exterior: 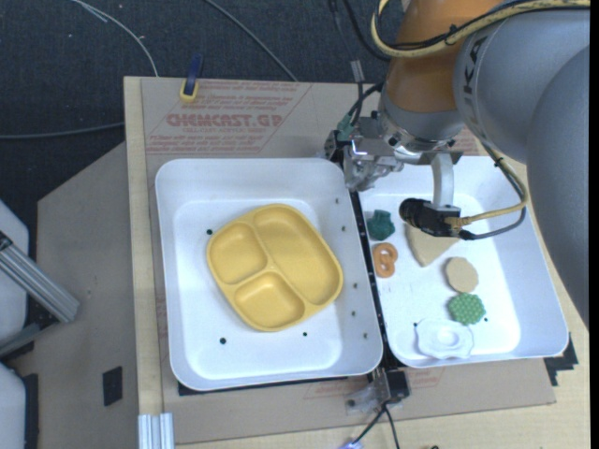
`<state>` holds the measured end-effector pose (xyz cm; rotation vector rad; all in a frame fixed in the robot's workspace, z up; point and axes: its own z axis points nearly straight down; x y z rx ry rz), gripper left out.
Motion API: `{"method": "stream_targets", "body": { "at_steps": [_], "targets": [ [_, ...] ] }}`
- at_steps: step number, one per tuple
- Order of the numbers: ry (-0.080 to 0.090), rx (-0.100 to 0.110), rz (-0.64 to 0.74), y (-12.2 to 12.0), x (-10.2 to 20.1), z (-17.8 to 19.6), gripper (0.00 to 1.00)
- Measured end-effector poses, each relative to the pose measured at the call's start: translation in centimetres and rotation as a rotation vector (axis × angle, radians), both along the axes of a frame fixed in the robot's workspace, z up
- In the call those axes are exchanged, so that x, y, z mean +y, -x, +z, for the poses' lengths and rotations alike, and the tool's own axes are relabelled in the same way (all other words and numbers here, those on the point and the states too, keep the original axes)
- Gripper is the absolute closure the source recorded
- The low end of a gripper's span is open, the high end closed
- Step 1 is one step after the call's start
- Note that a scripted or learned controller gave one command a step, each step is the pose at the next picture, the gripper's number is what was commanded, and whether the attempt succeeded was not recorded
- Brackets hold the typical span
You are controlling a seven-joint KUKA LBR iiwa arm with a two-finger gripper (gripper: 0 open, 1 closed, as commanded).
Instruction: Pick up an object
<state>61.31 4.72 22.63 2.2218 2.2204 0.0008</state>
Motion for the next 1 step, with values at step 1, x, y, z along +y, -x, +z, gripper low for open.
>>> {"method": "stream_targets", "body": {
  "at_steps": [1],
  "targets": [
    [0.0,0.0,0.0,0.0,0.0,0.0,0.0]
  ]
}}
